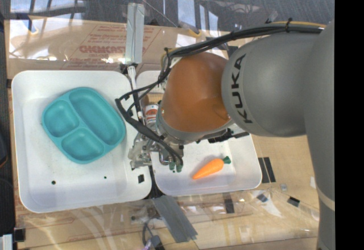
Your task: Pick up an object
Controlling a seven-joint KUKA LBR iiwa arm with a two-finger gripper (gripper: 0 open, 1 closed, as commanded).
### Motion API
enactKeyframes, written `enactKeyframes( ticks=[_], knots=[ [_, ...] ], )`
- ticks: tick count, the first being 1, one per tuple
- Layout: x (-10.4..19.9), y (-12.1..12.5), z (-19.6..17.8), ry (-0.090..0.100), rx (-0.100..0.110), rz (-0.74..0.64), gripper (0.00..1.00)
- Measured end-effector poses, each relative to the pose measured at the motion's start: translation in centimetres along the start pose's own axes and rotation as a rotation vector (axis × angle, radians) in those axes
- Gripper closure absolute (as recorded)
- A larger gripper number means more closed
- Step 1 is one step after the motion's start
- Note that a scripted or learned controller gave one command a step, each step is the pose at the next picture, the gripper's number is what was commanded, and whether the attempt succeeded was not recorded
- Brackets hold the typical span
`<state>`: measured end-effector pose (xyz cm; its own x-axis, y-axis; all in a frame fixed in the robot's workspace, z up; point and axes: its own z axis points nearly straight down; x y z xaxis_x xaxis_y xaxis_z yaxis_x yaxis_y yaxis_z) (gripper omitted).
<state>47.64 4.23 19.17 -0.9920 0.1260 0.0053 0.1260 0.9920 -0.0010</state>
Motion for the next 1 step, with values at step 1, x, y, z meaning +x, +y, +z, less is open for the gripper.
enactKeyframes(
  ticks=[1],
  knots=[
    [-0.44, -2.55, -1.24, -0.007, -0.002, 0.315, 1.0]
  ],
)
